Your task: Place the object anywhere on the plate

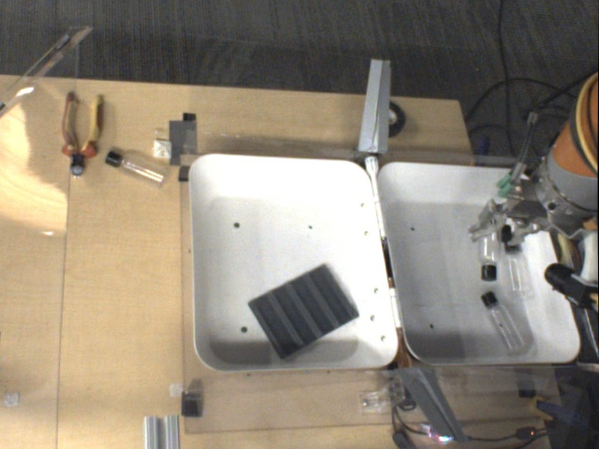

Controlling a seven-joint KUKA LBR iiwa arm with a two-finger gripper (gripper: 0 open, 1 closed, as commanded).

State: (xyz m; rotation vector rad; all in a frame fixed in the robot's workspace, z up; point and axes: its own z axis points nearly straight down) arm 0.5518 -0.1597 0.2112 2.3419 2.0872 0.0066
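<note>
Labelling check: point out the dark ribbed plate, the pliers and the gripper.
dark ribbed plate (303,311), camera view, centre of its ribbed top, left bin.
pliers (81,129), camera view, between the handles, on the bench.
gripper (501,265), camera view, between its fingertips, over the right bin.

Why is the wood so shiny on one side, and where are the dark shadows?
Camera view: lamp glare whitens the bench at its left edge; soft shadow pools along the near walls of the left bin and right bin; the dark ridged plate stays sharp.
</note>
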